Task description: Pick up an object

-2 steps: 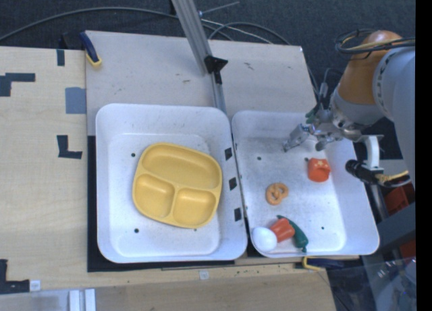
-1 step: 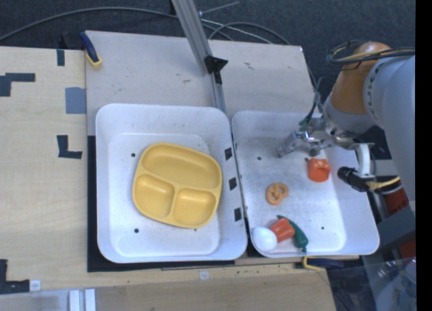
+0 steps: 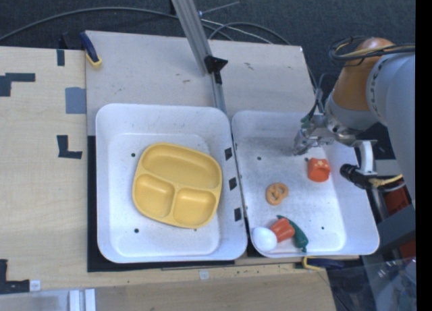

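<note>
The gripper [image 3: 305, 142] hovers low in the right bin [image 3: 351, 225]; I cannot tell its state. An orange block [image 3: 318, 170] lies just below-right, a pretzel [image 3: 275, 193] further down-left.

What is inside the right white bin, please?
The right bin holds an orange block, a pretzel, a white egg and a red pepper with green stem. The gripper covers a patch of floor.
</note>
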`<state>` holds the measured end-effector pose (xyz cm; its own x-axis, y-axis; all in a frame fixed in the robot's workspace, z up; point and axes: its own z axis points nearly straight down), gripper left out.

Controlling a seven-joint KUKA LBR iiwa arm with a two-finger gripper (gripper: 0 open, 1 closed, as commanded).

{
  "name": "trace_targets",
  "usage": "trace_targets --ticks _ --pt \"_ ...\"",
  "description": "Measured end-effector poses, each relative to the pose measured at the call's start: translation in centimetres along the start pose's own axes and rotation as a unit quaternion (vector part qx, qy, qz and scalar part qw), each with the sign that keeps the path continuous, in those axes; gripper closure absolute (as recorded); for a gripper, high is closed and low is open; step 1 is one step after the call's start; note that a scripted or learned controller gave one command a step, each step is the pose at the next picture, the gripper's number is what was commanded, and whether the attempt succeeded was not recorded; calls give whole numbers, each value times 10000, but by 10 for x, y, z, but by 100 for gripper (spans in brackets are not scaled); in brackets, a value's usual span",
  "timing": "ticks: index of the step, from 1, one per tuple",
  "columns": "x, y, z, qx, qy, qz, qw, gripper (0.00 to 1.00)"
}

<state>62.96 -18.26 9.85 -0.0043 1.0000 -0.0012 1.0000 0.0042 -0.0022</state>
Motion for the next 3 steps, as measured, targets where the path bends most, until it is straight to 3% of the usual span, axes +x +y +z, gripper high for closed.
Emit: trace_targets --ticks 2,3 --pt "11 7 -108 -39 -2 8 10000 100" --pt "11 7 -130 -21 4 11 10000 100"
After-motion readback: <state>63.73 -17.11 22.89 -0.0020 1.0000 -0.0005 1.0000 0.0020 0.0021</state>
